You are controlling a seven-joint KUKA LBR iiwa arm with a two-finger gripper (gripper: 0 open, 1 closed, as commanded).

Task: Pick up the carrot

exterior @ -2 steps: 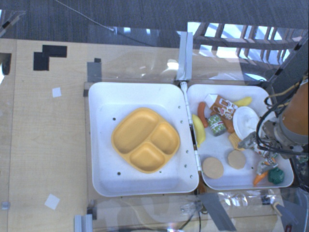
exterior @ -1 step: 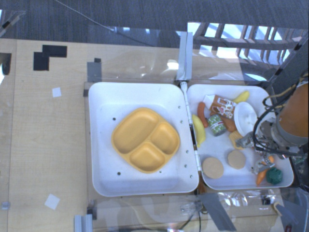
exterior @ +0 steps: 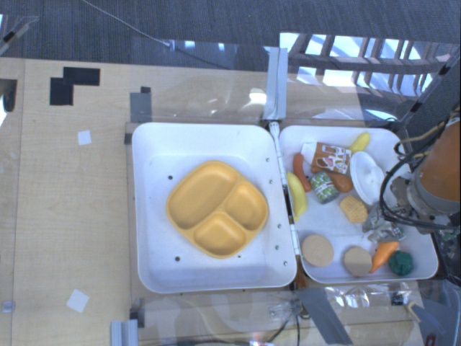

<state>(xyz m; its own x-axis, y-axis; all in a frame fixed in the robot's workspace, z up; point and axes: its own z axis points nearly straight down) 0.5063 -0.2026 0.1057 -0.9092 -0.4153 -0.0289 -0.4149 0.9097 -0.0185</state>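
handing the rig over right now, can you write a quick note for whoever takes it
Gripper: low over the right bin, just above the carrot; finger state not readable.
Carrot: lying in the right bin's near corner, between a tan round biscuit and a green piece.
Done: arm brought close to the carrot.
Left: grasp and lift it. The yellow divided plate sits in the left bin.

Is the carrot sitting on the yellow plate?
No, the carrot lies in the right bin beside a green thing, while the yellow plate is in the left bin.
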